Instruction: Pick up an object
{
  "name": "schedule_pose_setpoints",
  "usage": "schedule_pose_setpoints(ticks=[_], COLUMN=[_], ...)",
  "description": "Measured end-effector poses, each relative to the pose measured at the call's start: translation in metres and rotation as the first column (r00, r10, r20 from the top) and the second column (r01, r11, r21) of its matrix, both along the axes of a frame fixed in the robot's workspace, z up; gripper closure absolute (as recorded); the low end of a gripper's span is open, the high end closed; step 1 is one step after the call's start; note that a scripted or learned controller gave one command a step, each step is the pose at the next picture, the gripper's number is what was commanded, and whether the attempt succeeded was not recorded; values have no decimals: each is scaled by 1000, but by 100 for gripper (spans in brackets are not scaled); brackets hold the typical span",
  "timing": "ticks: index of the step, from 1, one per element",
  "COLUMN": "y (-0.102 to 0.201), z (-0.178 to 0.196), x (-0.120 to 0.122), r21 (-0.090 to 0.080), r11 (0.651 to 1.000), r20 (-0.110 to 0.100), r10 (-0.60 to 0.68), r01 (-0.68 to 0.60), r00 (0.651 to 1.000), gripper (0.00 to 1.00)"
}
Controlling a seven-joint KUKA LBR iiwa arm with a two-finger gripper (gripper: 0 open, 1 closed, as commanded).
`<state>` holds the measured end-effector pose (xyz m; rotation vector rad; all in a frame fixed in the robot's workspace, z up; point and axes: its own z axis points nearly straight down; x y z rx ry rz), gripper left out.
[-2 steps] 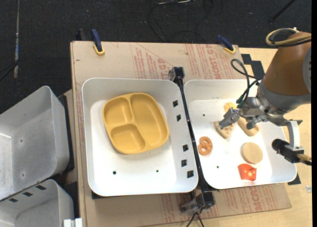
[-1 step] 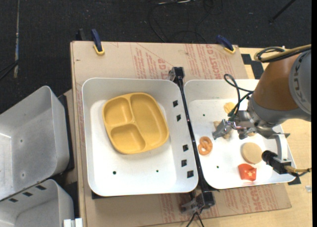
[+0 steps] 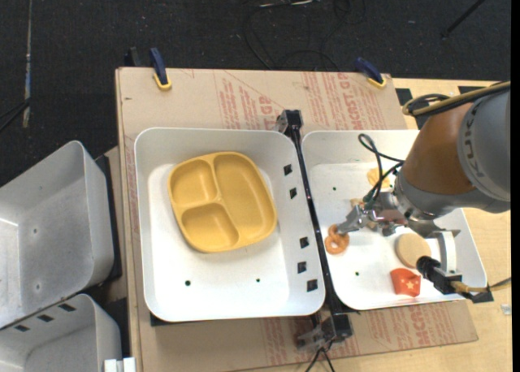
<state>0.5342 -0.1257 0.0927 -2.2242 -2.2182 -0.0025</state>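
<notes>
Your bench (image 3: 211,90) carries red print, unreadable from here; the jaws' state by the orange ring (image 3: 335,241) can't be told.

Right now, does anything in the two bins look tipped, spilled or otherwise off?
Nothing looks spilled or broken. The yellow divided plate lies flat but turned askew in the left bin. In the right bin, the orange ring, tan disc and red piece lie loose near the gripper.

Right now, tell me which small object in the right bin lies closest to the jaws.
The orange ring, beside the gripper near the bin's left wall. The tan disc and red piece lie farther right.
</notes>
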Motion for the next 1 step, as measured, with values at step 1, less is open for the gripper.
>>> schedule_pose_setpoints(ticks=[1], y=[1], z=[13], x=[2], r21=[1], r11=[1000], r20=[7], r10=[1], r01=[-1], r00=[1000], gripper=[100])
